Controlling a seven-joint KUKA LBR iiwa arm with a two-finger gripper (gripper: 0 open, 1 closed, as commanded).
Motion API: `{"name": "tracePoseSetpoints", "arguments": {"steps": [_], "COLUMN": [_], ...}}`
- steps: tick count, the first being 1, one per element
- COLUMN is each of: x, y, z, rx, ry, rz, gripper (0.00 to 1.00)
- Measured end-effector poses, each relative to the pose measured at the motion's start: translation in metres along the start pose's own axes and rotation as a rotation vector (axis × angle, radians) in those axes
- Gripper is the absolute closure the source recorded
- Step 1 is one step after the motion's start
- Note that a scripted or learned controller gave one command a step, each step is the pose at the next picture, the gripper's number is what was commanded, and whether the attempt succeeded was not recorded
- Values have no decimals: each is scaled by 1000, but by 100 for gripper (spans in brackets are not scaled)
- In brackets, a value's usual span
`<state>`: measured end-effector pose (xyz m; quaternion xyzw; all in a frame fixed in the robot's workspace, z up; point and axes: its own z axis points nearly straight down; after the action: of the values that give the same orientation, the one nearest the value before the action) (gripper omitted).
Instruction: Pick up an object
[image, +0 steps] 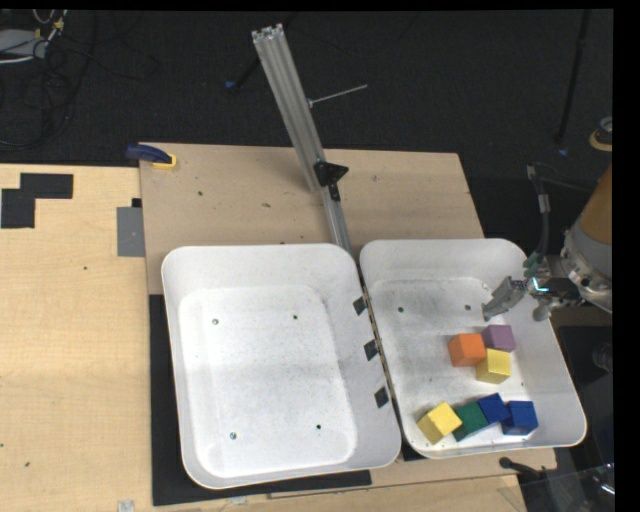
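Here the gripper (512, 296) hung over the right bin (440, 262) w/ fingers apart, holding nothing. Purple block (500, 337) sat just below it, possibly touching the yellow block (493, 366); orange block (466, 349) beside. Yellow, green, blue blocks (478, 414) crowded the near edge. Left bin (262, 360) adjacent.

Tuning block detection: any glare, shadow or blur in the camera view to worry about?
Camera view: even lighting, no hard glare; the left bin reads bright white, its floor mottled grey. The blocks, such as the orange block, are sharp with soft shadows. The gripper looks slightly blurred; the background beyond the bench is dark.
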<state>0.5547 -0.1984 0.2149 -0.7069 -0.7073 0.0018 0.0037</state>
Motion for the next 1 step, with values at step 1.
{"name": "tracePoseSetpoints", "arguments": {"steps": [1], "x": [0], "y": [1], "z": [-3], "rx": [-5], "ry": [-1], "rz": [0], "gripper": [0]}}
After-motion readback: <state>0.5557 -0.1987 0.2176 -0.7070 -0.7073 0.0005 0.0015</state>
